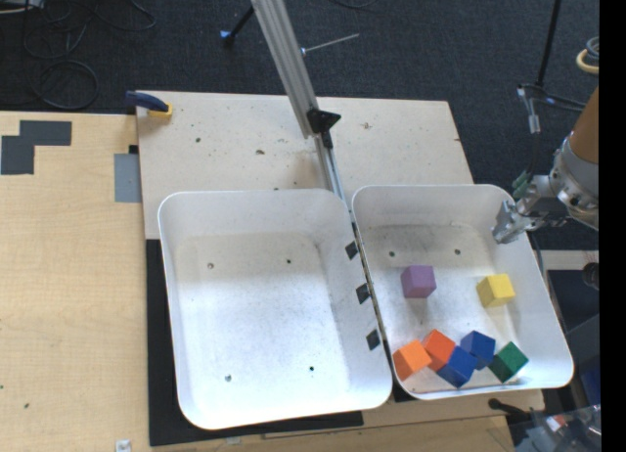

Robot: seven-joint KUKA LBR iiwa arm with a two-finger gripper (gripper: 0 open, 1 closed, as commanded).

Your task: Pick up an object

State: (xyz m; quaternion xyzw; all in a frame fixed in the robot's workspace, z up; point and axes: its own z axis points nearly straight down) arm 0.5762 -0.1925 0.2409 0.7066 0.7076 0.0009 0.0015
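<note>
Camera view: the hand (pixel 509 225) hung over the upper right rim of the right bin (pixel 460 201), with the arm (pixel 587 161) entering from the right edge. Whether the hand was released or clenched, I could not tell; nothing showed between its tips. In the right bin lay a purple cube (pixel 418 281) near the middle and a yellow cube (pixel 496 290) to its right, well apart from the hand. Along the near wall sat a cluster: two orange cubes (pixel 424 353), touching, two blue cubes (pixel 468 356) just beside them, and a green cube (pixel 509 361) at the right end. The left bin (pixel 186 245) stood beside it on the worktop (pixel 235 137).
</note>
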